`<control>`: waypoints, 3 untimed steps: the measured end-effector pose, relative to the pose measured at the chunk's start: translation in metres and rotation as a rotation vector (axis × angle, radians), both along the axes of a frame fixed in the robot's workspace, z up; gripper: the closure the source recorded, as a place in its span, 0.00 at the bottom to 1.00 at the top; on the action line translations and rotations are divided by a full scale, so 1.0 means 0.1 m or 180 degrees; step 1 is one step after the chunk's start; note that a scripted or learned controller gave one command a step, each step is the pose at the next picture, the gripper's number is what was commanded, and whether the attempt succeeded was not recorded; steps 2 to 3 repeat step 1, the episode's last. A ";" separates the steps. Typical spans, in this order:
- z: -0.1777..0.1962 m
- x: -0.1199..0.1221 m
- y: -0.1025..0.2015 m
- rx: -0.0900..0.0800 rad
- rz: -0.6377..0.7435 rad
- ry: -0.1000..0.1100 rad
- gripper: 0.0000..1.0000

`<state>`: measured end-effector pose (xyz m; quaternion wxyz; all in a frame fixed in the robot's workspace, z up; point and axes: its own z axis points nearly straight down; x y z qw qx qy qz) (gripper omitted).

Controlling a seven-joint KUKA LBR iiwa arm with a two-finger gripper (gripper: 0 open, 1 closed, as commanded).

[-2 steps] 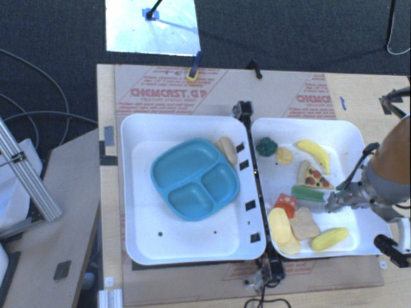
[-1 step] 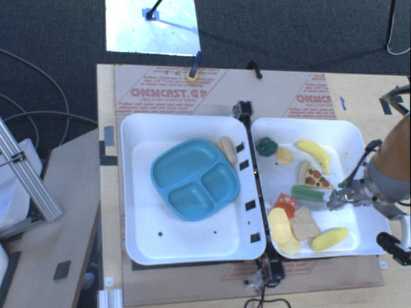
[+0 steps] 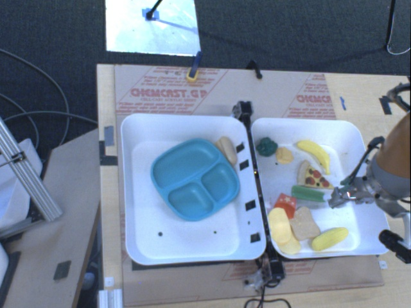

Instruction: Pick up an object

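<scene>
The tool (image 3: 335, 199) sits low in the right-hand shallow white bin (image 3: 350, 132), its tip touching or just beside the right end of the green plastic cucumber (image 3: 307, 194). Its opening cannot be judged from this slant, and nothing is seen held.

The toys crowd together: a pizza-slice toy (image 3: 314, 175) just above the cucumber, a tan bread slice (image 3: 304, 224) and a yellow corn cob (image 3: 330, 238) below, a yellow plastic banana (image 3: 314, 153) further up.

The risk, as I judge it, is a glancing contact: the smooth, rounded cucumber may roll or slide off, or a neighbour may get pinched and drop. The left bin (image 3: 145, 236) carries a blue 3-part plate (image 3: 194, 179).
</scene>
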<state>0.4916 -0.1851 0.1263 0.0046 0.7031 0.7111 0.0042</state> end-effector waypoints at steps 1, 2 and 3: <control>-0.44 -0.05 -0.22 0.0000 -0.0039 0.0037 1.00; -0.44 -0.05 -0.22 0.0000 -0.0039 0.0037 1.00; -0.44 -0.05 -0.22 0.0000 -0.0039 0.0037 1.00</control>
